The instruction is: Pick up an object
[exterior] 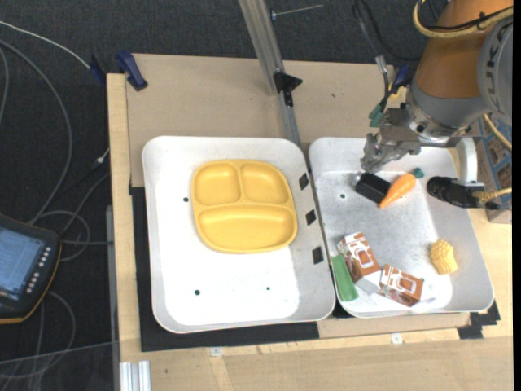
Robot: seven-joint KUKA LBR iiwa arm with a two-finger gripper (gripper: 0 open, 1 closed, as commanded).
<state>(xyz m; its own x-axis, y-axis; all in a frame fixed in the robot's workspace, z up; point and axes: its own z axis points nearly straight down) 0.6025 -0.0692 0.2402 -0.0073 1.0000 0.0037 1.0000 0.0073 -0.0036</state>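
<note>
My gripper (378,163) hangs over the far end of the right bin (480,296), pointing down. Just below it, a small black block (373,187) lies on the bin floor. An orange carrot (399,191) rests against the block's right side. The gripper's tip stands a little above and behind the block, and I see nothing held in it. A yellow corn cob (442,257) lies near the right wall. Two orange and white cartons (359,255) (400,285) and a green stick (343,278) lie toward the front.
The left bin (163,218) holds a yellow divided plate (242,204). A metal post (269,47) rises behind the gap between the bins. Black clips (310,217) sit along the shared edge. A small teal piece (418,172) lies behind the carrot.
</note>
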